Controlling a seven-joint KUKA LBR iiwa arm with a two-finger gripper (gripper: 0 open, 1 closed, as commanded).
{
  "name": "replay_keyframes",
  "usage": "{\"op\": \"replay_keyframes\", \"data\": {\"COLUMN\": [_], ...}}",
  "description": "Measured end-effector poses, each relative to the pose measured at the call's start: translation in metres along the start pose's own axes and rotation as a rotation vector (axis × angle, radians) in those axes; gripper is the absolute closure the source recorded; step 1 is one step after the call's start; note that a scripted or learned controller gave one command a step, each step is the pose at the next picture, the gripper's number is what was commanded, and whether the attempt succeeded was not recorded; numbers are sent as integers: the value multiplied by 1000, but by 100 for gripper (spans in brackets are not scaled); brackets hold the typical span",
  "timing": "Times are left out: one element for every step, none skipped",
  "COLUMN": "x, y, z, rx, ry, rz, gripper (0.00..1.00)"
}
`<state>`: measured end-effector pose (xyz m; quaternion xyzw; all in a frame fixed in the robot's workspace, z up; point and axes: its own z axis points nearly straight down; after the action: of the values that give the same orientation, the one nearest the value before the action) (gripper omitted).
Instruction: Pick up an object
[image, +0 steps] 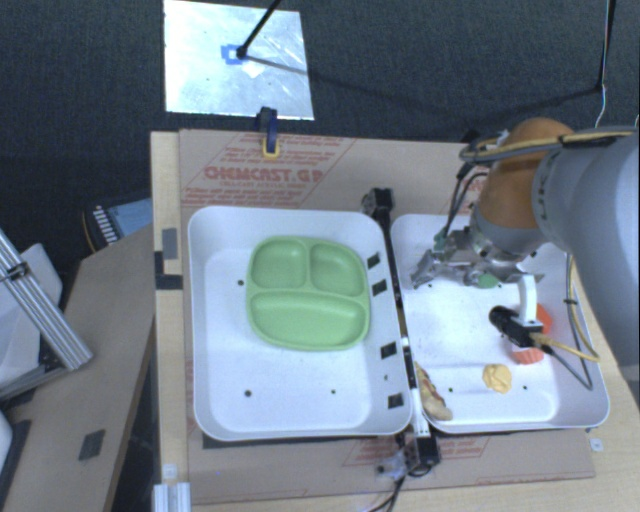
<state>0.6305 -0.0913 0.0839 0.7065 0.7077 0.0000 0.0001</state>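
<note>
Hovering low in the right bin (570, 400), gripper (432, 268), jaw state unclear; yellow object (497, 377) well apart.

Green divided plate (306, 293) in left bin (220, 400); arm (560, 190) over right bin (570, 405).

The arm (590, 200) is a thick, smooth cylinder of pale grey, rounded at its joints and matte in finish. Above the wrist sits a bulbous orange band (515, 185), glossy enough to catch a soft highlight (it reads almost amber at its top). Thin dark cables (466, 190) loop off the band's left side and run down toward the wrist, with a yellowish wire among them near the top. Below the band the wrist narrows into a darker grey metal assembly of angular brackets, ending in the gripper (432, 268), whose parts are grey and blurred. Screws and markings are too small to make out.
</note>
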Motion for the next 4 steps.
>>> {"op": "replay_keyframes", "data": {"x": [0,-8,-11,-15], "y": [1,0,-1,6], "z": [-12,-61,-126,-189], "rx": [-4,-6,-8,-9], "ry": [0,-1,-1,-2], "rz": [-1,1,-2,-2], "gripper": [100,100,100,100]}}
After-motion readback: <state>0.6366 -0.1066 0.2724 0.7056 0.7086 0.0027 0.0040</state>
